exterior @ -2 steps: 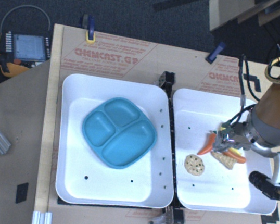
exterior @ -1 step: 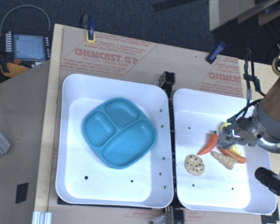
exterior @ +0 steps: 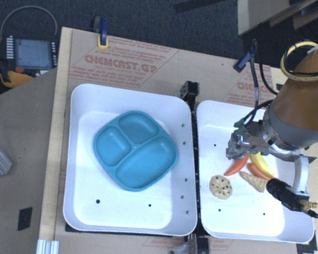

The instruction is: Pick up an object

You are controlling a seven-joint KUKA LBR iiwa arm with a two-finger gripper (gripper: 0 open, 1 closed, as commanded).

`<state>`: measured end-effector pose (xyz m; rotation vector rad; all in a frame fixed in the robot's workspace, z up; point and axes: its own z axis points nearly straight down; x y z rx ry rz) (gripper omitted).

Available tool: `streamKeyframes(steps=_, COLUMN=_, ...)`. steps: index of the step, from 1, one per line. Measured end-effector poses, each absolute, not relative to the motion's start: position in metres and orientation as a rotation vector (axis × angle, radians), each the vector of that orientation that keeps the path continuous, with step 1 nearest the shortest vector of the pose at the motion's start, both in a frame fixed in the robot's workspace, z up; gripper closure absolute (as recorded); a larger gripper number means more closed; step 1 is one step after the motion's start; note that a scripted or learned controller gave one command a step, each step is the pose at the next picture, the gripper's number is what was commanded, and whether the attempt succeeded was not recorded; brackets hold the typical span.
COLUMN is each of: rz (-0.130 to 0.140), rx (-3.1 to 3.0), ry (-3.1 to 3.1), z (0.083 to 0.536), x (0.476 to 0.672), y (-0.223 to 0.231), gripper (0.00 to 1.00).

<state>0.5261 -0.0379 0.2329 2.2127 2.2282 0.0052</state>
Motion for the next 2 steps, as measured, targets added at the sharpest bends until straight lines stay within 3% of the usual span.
streamKeyframes(steps=2, rz=0.005, rx=2.213, ry=2.229, z=0.227, x=0.556, y=0.079, gripper=1.0)
